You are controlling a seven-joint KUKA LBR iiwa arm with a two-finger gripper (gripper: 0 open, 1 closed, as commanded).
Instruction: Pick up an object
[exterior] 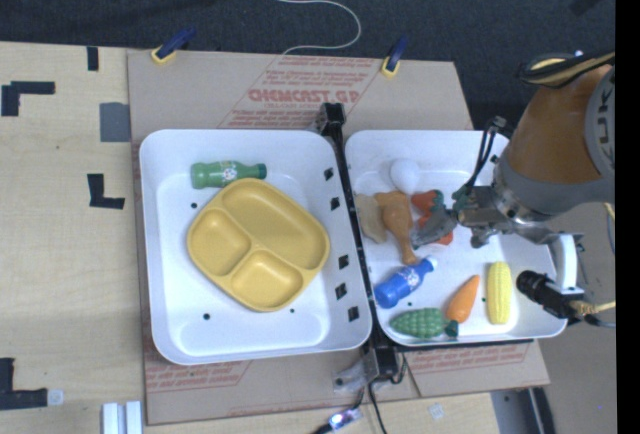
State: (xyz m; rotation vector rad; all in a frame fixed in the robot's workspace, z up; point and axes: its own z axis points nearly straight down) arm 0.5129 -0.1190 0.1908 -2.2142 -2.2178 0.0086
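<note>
Looking down at the bench, we see two white bins side by side on cardboard. The left bin (pixel 160 252) holds a yellow divided plate (pixel 258 244) w/ three compartments, and a green bottle (pixel 228 173) lying on its side just behind the plate, close to it.

The right bin (pixel 455 144) holds the small stuff: a white egg-like piece (pixel 406 172) near the back, a tan chicken-leg toy (pixel 396 219) approx mid-bin, a red piece (pixel 428 201) just beside it, a blue bottle (pixel 404 284) lying tilted w/ its white cap toward the rear right, a green bumpy veg (pixel 419 324) at the front edge, an orange carrot (pixel 461 300) next to it, and a yellow corn cob (pixel 498 293) upright-ish on the right.

The arm (pixel 560 147) comes in from the right, and its gripper (pixel 437 225) sits low over the right bin, right at the red piece and the tan toy's right side. The claw's tips are dark and blur into the red piece, so we can't tell how far it's open or whether it has hold of anything.
</note>
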